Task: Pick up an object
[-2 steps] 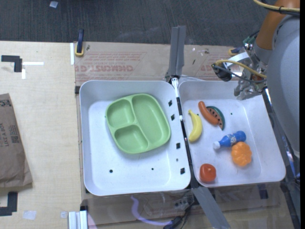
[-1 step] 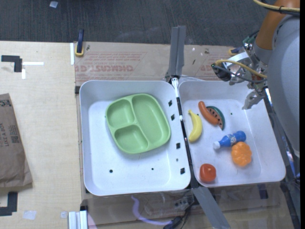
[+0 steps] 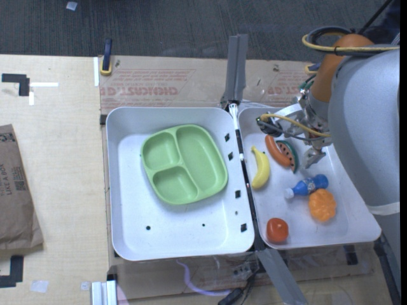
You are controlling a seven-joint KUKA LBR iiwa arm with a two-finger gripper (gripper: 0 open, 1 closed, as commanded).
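Note:
The right bin (image 3: 356, 230) holds several toys. A yellow banana (image 3: 260, 168) lies near its left wall. A red and green watermelon slice (image 3: 282, 152) rests just right of the banana. Further front are a small blue bottle (image 3: 308, 185), an orange fruit (image 3: 322, 205) and a red tomato (image 3: 277, 230). My gripper (image 3: 313, 152) hangs over the back middle of this bin, just right of the watermelon slice and above the blue bottle. Cables and the wrist hide its tip, and I see nothing held in it.
The left bin (image 3: 127, 234) carries a green divided plate (image 3: 184, 164). A grey post (image 3: 236, 68) stands behind the seam between the bins. The bulky grey arm (image 3: 372, 119) covers the right bin's right side. A brown paper bag (image 3: 16, 189) lies at the far left.

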